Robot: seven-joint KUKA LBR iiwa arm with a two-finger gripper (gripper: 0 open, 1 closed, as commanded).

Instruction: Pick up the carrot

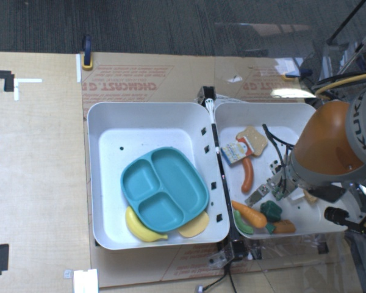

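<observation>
The carrot (251,213) is lying flat near the front wall of the right bin (305,112), its tip pointing toward the divider, beside a green toy (270,210). Your gripper (269,189) is hovering just above and behind it, probably lining up its descent. You cannot tell whether the fingers are spread; nothing is visibly pinched.

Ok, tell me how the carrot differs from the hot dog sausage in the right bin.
The carrot is orange and tapers to a point; the sausage is red-orange with rounded ends and even thickness. The carrot lies slanted near the right bin's front edge, beside green toys; the sausage lies nearly lengthwise in the bin's middle, below the toast slice. Both are long, slim toy foods lying flat in that bin.
</observation>
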